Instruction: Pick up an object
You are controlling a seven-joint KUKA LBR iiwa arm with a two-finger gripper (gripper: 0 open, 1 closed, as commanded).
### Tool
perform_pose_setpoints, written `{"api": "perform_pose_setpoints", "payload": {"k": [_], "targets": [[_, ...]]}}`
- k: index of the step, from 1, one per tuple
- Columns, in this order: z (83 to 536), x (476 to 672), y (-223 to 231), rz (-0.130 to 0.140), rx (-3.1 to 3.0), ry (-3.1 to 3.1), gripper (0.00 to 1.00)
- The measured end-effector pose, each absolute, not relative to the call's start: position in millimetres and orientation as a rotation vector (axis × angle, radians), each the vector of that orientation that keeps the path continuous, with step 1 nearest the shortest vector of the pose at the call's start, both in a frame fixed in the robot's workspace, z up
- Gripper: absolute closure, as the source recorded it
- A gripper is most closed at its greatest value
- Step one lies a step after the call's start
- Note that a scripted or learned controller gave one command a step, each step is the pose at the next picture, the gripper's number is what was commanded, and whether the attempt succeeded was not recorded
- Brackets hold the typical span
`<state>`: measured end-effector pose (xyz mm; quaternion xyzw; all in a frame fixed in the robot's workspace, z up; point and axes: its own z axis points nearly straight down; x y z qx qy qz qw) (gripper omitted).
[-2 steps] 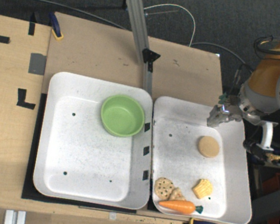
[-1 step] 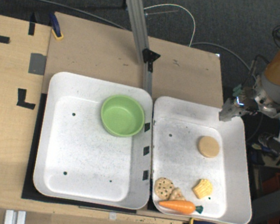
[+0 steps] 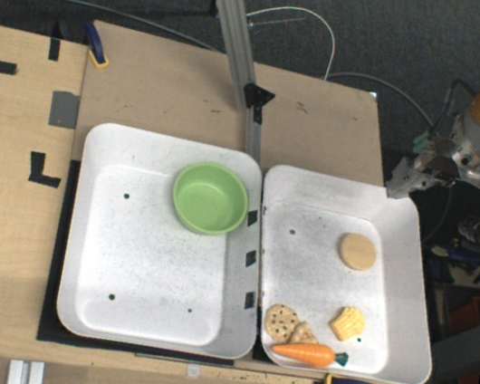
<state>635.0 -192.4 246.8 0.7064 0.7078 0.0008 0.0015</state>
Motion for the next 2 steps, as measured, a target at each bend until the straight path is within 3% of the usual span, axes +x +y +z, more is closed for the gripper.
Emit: {"api": "perform_pose_setpoints", "payload": {"k": [2], "targets": [[249,623.0,-93,-0.001,2.217,2.230,1.00]]}}
